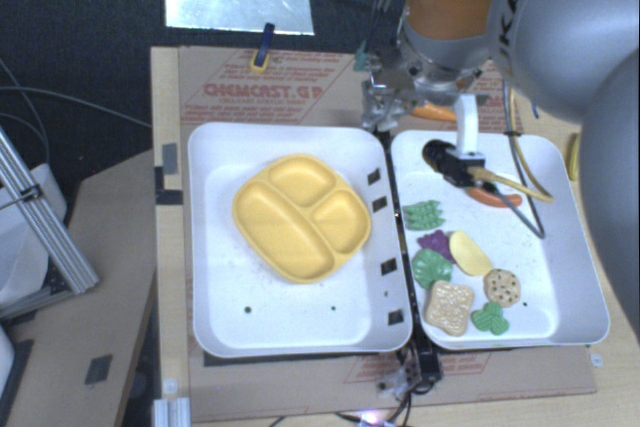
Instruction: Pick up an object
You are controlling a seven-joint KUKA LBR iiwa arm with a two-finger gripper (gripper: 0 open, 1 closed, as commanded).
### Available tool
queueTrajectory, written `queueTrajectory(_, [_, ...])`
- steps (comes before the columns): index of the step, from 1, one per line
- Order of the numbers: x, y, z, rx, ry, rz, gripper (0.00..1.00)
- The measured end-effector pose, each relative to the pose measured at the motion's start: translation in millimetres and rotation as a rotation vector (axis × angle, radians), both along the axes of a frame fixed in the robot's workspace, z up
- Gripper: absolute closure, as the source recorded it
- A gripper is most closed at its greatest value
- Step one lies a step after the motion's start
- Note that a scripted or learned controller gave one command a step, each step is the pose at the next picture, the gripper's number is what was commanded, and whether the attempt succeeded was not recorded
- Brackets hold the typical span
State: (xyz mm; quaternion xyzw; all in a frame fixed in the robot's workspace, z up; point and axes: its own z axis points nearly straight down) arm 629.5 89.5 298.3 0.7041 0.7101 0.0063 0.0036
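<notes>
My gripper (pixel 377 113) hangs over the far end of the divider between the two bins, under the orange-banded wrist. In the right bin (pixel 570 245) lie several toy foods: a green pod piece (pixel 422 212), a purple grape bunch (pixel 434 240), a yellow lemon-shaped piece (pixel 470 253), a green leaf (pixel 431 268), a tan cracker (pixel 449 306), a chocolate-chip cookie (pixel 501 288) and a green broccoli piece (pixel 489 318). An orange-red carrot-like piece (pixel 496 199) lies further back. None of them is seen in the gripper.
A yellow divided plate (pixel 300 215) fills the middle of the left bin (pixel 215 305). A second orange piece (pixel 436 112) sits by the right bin's far rim, close to the gripper. The grey arm covers the upper right.
</notes>
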Motion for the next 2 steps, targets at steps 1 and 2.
queueTrajectory(1, [-37, 71, -13, 0.000, 0.015, 0.003, 1.00])
queueTrajectory(2, [-72, 135, -75, -0.002, 0.020, 0.002, 1.00])
